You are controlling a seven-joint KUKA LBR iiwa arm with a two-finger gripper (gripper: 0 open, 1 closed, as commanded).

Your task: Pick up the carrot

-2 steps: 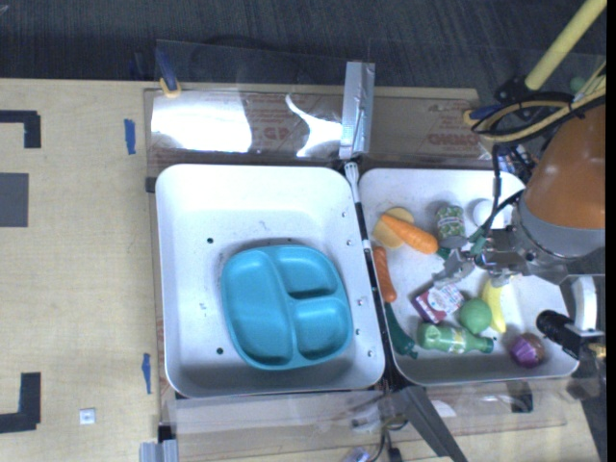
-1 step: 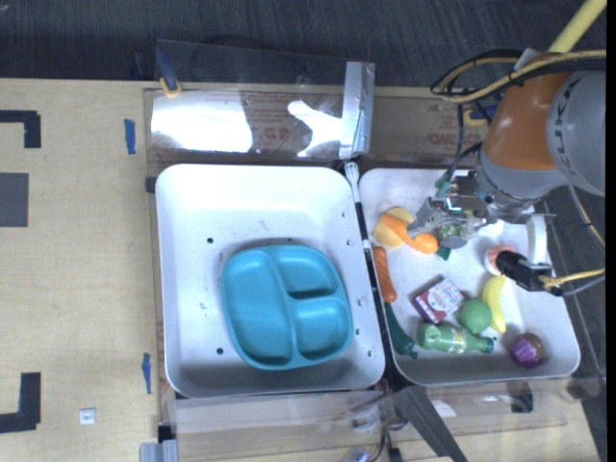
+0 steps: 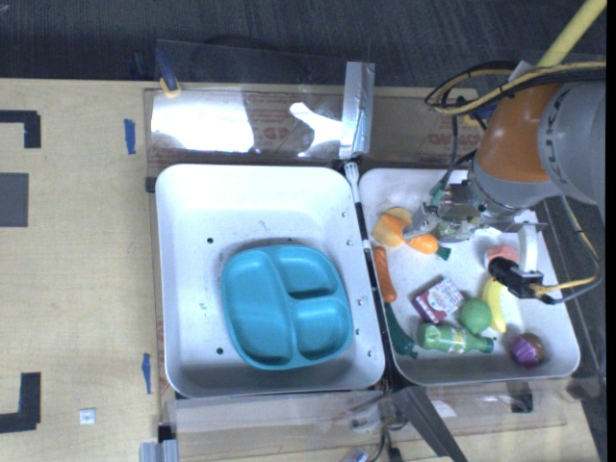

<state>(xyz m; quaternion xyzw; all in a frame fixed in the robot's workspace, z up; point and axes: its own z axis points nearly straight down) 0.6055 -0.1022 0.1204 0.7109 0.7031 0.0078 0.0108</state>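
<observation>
Fingers (image 3: 430,221) low beside small orange piece (image 3: 423,244), spread unclear, carrot (image 3: 384,271) apart

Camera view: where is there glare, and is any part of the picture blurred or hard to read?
In the camera view, strong glare whitens the clear panel behind the left bin. Also in the camera view, the gripper looks soft and cluttered with cables, so its details are hard to read. The carrot and the blue tray appear evenly lit.
</observation>
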